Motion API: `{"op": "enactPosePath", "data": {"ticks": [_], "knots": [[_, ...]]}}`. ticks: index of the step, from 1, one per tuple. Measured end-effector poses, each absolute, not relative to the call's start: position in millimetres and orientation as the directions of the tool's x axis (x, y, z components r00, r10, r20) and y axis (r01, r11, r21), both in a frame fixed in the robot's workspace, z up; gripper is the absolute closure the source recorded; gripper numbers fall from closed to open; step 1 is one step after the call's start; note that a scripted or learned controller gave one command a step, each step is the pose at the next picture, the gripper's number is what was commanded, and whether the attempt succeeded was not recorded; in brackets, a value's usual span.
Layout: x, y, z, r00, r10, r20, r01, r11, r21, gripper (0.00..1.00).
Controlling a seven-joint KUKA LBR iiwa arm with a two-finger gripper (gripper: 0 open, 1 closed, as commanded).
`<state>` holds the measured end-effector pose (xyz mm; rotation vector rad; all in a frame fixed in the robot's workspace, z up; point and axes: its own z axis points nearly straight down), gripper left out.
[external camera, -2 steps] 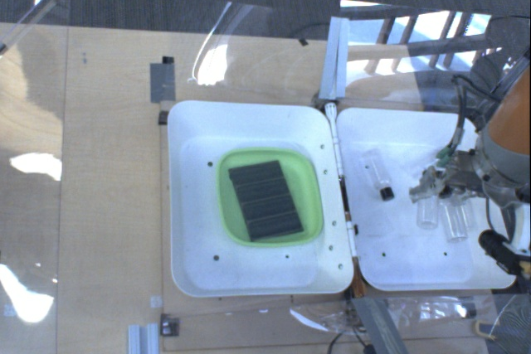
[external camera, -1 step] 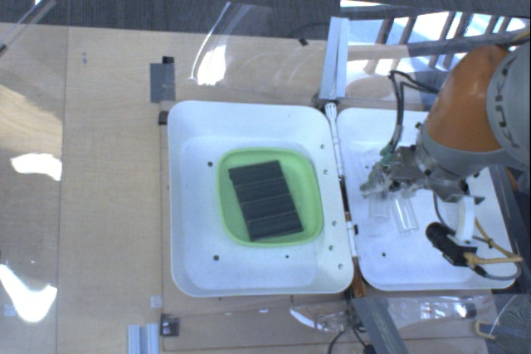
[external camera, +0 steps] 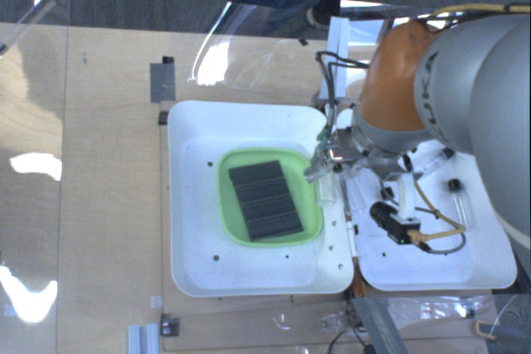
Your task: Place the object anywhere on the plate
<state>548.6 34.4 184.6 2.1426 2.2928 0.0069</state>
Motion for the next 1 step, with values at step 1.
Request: {"op": "enactPosePath", "data": {"ticks": [1], "knots": [[548.6, 34.4, 184.8, -0.068, 0.998, 0.0, 0.998, 0.068, 0.006, 0.0]]}}
